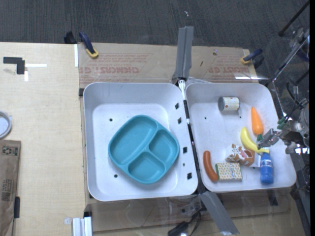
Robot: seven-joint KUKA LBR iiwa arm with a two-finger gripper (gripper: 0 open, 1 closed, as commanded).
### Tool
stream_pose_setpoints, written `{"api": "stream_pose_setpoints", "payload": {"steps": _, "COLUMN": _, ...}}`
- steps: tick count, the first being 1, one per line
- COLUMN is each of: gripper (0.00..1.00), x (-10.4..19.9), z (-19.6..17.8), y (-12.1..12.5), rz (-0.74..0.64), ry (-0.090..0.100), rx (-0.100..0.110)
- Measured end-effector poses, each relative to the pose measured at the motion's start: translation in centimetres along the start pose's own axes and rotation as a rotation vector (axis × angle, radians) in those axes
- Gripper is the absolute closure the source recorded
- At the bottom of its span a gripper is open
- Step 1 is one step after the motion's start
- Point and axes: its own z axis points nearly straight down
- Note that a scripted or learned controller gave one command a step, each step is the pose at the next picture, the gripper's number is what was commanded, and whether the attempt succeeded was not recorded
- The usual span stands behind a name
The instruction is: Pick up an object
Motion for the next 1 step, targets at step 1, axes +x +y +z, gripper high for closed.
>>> {"api": "stream_pose_setpoints", "payload": {"steps": 1, "gripper": 0.0, "x": 1.03, "z": 6.59, "y": 0.35, "rz": -0.125, "ry": -0.002, "rx": -0.02}}
